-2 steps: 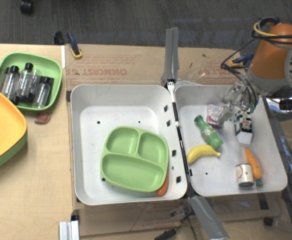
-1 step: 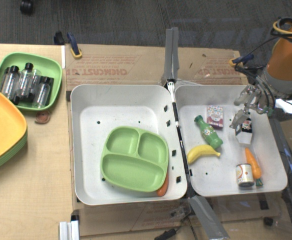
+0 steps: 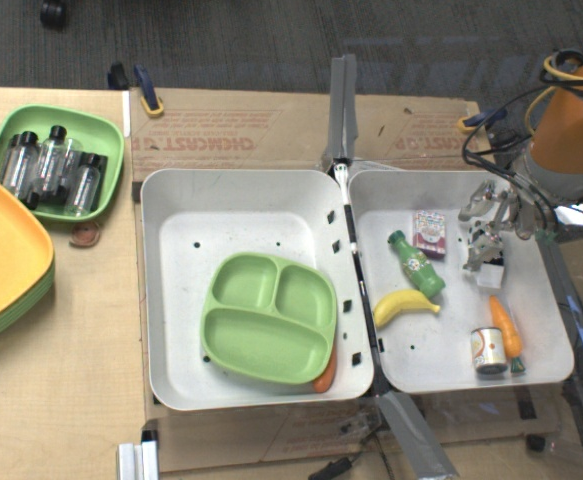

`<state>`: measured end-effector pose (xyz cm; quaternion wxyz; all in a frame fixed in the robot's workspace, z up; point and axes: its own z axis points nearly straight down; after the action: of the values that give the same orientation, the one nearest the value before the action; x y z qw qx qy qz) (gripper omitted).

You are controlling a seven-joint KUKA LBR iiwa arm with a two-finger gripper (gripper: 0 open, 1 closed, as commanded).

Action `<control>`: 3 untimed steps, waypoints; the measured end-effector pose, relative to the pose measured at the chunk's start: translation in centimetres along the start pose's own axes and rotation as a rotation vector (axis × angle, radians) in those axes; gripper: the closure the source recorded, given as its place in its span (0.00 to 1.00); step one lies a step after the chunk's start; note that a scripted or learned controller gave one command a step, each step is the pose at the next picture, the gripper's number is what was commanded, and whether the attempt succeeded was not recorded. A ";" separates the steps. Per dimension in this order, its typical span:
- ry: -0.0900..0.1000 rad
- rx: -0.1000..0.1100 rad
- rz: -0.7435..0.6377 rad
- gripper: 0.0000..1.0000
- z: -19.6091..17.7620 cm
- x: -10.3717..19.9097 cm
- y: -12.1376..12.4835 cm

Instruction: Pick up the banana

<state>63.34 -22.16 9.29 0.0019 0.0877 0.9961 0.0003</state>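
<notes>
While the curved yellow banana (image 3: 405,306) lies beside the green plastic bottle (image 3: 415,264) in the right white bin (image 3: 556,353), the metal two-finger gripper (image 3: 483,248) hovers apart, fingers spread, pinching nothing.

Bright even overhead light, soft shadows, sharp pic.

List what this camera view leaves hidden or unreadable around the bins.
- Orange item: mostly under the green divided plate, identity unclear.
- Small carton: print too small to read.
- Can: label too small to read.
- Stacked orange plates: cut off by the left edge.
</notes>
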 end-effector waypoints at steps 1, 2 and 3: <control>-0.002 0.000 0.039 0.00 -3.1 0.9 -0.2; -0.001 -0.001 -0.290 0.00 0.0 0.5 0.0; -0.004 0.000 -0.253 0.00 -0.1 -2.0 2.4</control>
<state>65.75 -20.13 9.38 0.0039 -0.0386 0.9992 0.0002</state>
